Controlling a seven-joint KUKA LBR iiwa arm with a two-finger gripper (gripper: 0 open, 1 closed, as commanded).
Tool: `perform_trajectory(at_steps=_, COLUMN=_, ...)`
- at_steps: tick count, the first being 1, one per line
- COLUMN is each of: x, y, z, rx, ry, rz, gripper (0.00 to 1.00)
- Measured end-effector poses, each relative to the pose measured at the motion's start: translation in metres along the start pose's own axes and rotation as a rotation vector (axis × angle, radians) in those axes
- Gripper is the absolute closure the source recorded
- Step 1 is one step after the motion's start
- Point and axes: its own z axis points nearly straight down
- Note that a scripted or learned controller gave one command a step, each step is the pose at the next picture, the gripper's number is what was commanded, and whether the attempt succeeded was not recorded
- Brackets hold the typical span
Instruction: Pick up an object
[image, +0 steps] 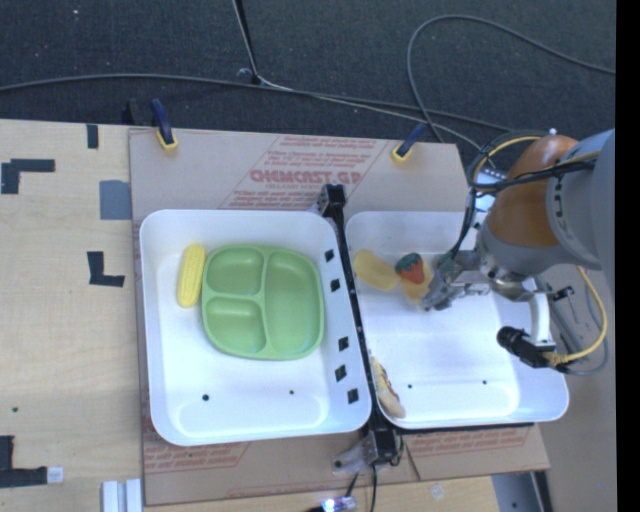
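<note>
Where the bench (60, 330) lies closest to you, start at the near edge of the right bin (450, 400): a small tan, bread-like piece (387, 390) rests against its near-left corner, beside the divider. In the left bin (170, 400) a green compartment plate (263, 301) lies flat, with a yellow corn cob (190, 274) just beside its left rim.

Farther in, the claw (437, 292) hangs low over the right bin's far-left part, and you cannot tell from this slant whether it is wide or narrow, or whether anything sits in it. Just beside it lie the likeliest targets: a red-and-green strawberry-like toy (409, 265), a small yellow piece (414, 291) touching or nearly touching the claw's tip, and a pale yellow lemon-like piece (375, 270) to their left.

You would do well to pick one of these and centre the claw squarely over it before closing; crowded as they are, an off-centre descent will probably nudge a neighbour or pinch two at once. Check for the object in the claw before you count the lift good.
</note>
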Motion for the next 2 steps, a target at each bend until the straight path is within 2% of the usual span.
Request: perform_trajectory(at_steps=2, x=-0.003, y=0.007, z=-0.086, rx=-0.007, ry=-0.001, rz=0.001, gripper=1.0)
